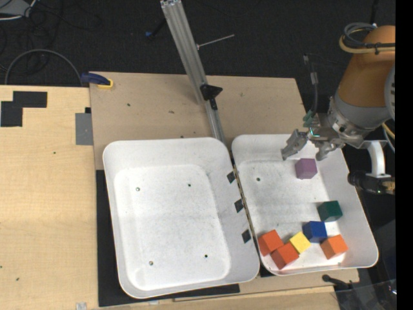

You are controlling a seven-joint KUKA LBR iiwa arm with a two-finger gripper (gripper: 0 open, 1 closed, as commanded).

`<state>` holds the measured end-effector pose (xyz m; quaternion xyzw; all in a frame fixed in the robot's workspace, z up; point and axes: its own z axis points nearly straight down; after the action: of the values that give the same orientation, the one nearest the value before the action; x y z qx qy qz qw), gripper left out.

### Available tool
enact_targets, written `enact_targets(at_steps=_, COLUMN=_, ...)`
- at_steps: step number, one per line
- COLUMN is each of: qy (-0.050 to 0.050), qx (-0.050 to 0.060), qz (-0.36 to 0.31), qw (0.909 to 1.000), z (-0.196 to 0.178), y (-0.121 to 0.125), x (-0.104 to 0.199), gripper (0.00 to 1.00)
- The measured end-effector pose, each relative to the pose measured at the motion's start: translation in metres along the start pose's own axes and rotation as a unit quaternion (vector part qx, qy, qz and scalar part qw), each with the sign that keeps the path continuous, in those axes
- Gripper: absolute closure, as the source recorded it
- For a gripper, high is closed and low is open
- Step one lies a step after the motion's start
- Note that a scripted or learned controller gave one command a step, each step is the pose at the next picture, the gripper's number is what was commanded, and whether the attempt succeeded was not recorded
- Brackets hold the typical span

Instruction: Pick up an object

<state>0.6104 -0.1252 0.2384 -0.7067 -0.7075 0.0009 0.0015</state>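
Observation:
In the right bin a purple cube lies near the far wall. Just above it hangs my gripper, fingers spread to either side, open, with nothing between them. One finger points left of the cube and the other sits just above its right side. At the bin's near end lie a green cube, a blue cube, a yellow cube and three orange cubes.
The left bin lies beside the right one, joined by black clips. A slanted aluminium bar rises from between the bins at the back. The arm's orange and grey body stands at the right.

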Motion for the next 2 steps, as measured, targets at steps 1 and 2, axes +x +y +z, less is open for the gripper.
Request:
enact_targets(at_steps=1, qy=0.0, qx=0.0, qz=0.001, qw=1.0, z=0.0, y=0.0, x=0.0, gripper=0.0)
enact_targets(at_steps=2, qy=0.001, qx=0.004, qz=0.0, qw=1.0, z=0.133, y=0.023, x=0.025, gripper=0.0)
